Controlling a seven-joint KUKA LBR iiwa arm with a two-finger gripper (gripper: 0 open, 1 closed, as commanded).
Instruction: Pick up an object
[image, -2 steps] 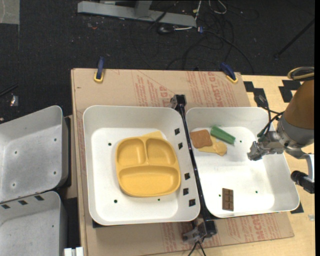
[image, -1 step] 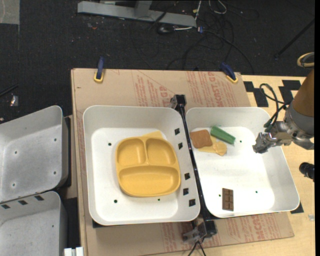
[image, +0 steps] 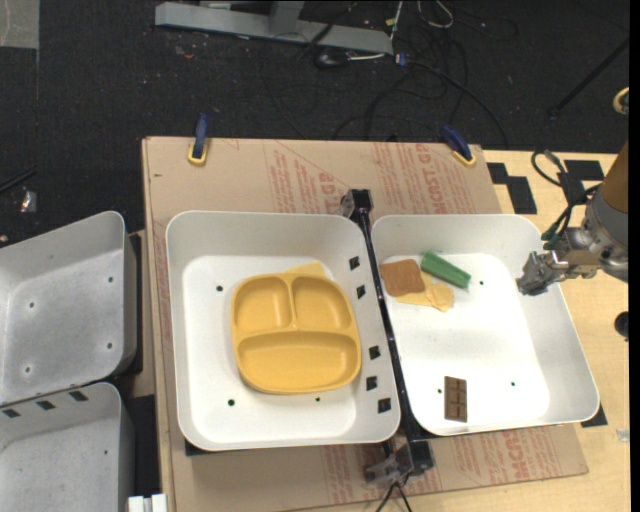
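A dark speckled floor strewn with cables is surrounding a brown cardboard-covered bench (image: 260, 170), which is carrying two shallow white bins side by side. In the camera view, the left white bin (image: 200, 300) is holding a yellow plastic divided tray (image: 296, 335), while the right white bin (image: 560, 350) is holding a green rectangular block (image: 445, 269), a brown flat square piece (image: 403, 277), a small yellow flat piece (image: 440, 296) just beside it, and a dark brown chocolate-like bar (image: 456, 399) lying well apart near the front wall. The grey two-finger gripper (image: 536, 275) is hanging at the right bin's far right side, gripping nothing; whether it is parted or closed I cannot tell. To do the step well, I judge the arm should be travelling left to centre over the green block, the tallest target, aligning across its narrow width before descending, since the flat pieces are offering little to grasp. Red printed lettering is running across the cardboard, upside down and too faint to read reliably.
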